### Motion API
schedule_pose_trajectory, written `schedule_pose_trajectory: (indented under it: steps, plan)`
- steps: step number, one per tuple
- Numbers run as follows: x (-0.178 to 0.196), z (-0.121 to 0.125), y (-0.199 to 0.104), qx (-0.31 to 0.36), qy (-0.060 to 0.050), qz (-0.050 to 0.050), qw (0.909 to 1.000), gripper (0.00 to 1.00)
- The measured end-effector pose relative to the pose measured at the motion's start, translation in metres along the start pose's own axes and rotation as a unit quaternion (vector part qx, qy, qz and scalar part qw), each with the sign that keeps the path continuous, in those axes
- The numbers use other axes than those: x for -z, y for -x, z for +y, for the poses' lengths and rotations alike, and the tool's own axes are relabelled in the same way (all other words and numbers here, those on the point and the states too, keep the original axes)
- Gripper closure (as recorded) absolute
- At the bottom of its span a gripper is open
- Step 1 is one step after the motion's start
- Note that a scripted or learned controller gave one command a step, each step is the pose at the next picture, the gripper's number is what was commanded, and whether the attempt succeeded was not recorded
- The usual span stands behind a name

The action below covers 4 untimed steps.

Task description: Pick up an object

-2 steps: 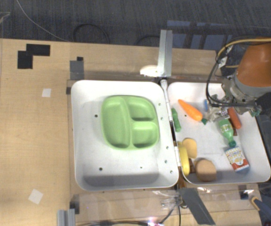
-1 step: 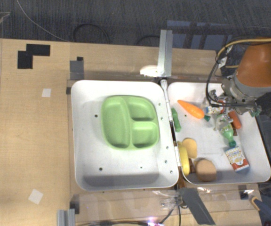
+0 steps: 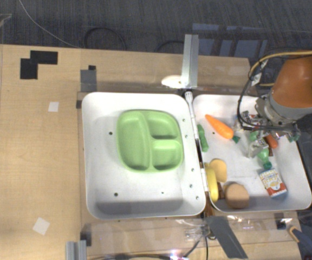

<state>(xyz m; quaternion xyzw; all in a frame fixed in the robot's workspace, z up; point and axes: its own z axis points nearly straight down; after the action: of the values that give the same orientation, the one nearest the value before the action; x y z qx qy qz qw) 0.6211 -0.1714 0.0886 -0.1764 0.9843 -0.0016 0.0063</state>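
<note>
The right bin (image 3: 305,191) holds several toy foods. An orange carrot (image 3: 220,127) lies near its back left. A slim green piece (image 3: 202,138) rests against the left wall. At the front left sit a yellow fruit (image 3: 218,170) and a brown round piece (image 3: 236,194). A small carton (image 3: 271,181) lies at the front right. My gripper (image 3: 259,144) hangs low over the bin's right middle, right of the carrot. A small green item (image 3: 264,157) and a red-orange item (image 3: 272,141) lie right beside it; whether it touches either is unclear.
The left bin (image 3: 99,199) holds a green divided plate (image 3: 149,140). A metal post (image 3: 190,61) stands behind the wall between the bins. The arm's orange band (image 3: 299,83) and cables (image 3: 249,85) hang over the right bin's back right corner.
</note>
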Motion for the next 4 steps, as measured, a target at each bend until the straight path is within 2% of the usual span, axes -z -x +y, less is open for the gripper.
schedule_pose_trajectory:
  steps: [1, 2, 3, 4]
  plan:
    - [0.016, 0.000, 0.006, 0.003, -0.004, -0.008, 1.0000, 1.00]
    - [0.016, 0.000, 0.006, 0.003, -0.004, -0.008, 1.0000, 0.00]
    - [0.000, 0.006, -0.012, -0.023, 0.000, 0.000, 0.9997, 0.00]
    - [0.016, 0.005, -0.006, -0.020, -0.004, -0.008, 0.9997, 1.00]
